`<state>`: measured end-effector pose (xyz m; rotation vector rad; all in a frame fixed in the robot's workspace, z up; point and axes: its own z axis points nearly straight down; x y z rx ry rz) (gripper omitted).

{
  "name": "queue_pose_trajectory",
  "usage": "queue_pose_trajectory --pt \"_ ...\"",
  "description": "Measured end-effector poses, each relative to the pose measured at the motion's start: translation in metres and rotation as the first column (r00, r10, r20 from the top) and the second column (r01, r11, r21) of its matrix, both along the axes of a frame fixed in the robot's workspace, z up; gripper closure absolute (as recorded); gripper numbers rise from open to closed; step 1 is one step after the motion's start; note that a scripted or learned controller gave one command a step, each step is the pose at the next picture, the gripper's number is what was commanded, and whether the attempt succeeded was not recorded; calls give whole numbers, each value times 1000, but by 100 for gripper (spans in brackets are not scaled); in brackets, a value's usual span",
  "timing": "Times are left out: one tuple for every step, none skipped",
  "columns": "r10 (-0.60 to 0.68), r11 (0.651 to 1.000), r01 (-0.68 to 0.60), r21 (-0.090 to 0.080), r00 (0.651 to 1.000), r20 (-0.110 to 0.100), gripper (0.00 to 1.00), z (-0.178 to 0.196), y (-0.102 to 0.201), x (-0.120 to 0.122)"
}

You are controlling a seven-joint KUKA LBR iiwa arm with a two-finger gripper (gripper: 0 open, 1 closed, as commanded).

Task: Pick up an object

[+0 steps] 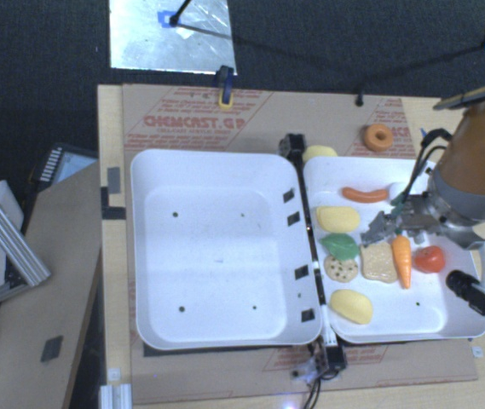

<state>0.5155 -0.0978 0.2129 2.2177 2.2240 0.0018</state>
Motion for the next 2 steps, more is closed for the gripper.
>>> queue_pose_trajectory --pt "7 1000 -7 1 1000 2 0 -30 50 53" --pt "10 1000 -10 5 1000 -4 0 -29 139 18"
